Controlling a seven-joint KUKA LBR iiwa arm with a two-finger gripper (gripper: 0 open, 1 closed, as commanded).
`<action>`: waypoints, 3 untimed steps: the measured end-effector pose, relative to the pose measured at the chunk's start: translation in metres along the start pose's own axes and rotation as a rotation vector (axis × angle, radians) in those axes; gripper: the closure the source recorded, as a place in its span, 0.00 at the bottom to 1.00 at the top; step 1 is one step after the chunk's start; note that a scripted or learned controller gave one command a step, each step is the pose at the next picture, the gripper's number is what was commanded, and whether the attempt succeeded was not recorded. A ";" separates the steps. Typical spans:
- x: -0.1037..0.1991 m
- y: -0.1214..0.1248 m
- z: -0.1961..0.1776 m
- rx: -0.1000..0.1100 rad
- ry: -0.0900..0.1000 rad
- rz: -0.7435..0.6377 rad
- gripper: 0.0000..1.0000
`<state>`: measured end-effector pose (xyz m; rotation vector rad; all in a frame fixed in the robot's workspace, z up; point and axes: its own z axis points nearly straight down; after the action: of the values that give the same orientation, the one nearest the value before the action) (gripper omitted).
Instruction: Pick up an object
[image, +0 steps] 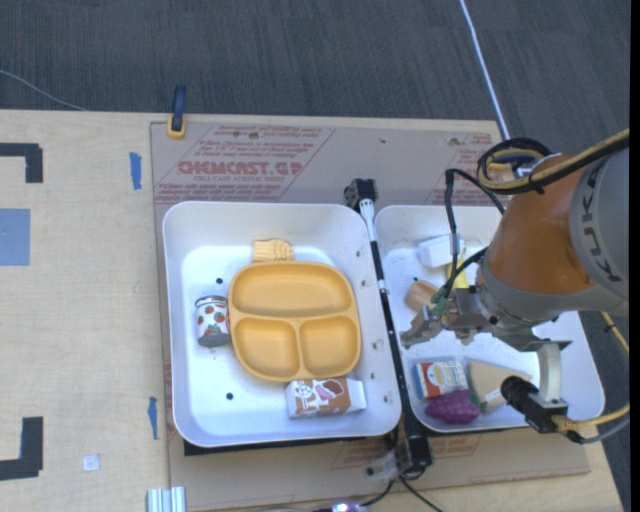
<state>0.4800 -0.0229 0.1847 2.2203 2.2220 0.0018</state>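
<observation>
Well, the claw (428, 328) is hanging low in the right bin (592, 398), nothing lifted yet; can't tell its state, carton (442, 378) just below.

A blue clamp (177, 108) grips the brown board's (250, 165) far edge, apparently.

Left bin: a yellow three-compartment plate (294, 321) lies flat at centre, with a small printed can (211, 320) touching its left edge and a brown-and-white carton (324, 396) at its near edge. Right bin: a purple grape bunch (453, 407), an orange-labelled packet (441, 377) and a white block (435, 250).
</observation>
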 end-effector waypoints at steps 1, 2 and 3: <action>0.000 0.000 0.000 0.000 0.000 0.000 0.00; 0.000 0.000 0.000 0.000 0.000 0.000 0.00; 0.000 0.000 0.000 0.000 0.000 0.000 0.00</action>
<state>0.4800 -0.0229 0.1847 2.2203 2.2220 0.0017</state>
